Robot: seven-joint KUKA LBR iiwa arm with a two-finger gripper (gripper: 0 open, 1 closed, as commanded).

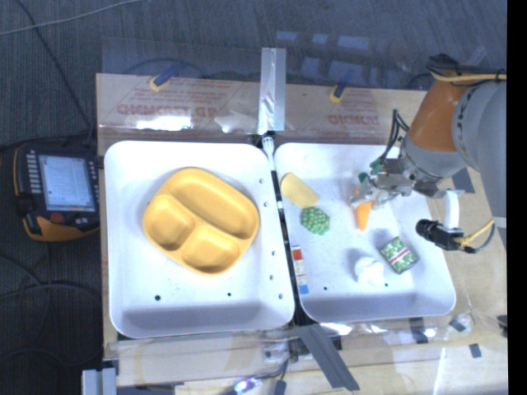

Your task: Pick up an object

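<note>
My gripper (375, 186) hangs over the upper middle of the right bin (428, 299), reaching in from the right. Directly under its tip lies a small orange carrot-like piece (362, 216), touching or nearly touching it; I cannot tell whether it is gripped. Left of that sit a green bumpy ball (314, 220) and a pale yellow piece (298, 190) close to the bin's left wall. Nearer the front lie a green and red packet (398, 254) and a white lump (369, 270).
The left bin (132, 303) holds a large yellow divided plate (200, 219). A metal strip (272, 89) stands behind the divider between the bins. A handheld control pendant (56, 189) lies on the floor to the left. The arm's grey and orange body (461, 122) covers the right bin's far right corner.
</note>
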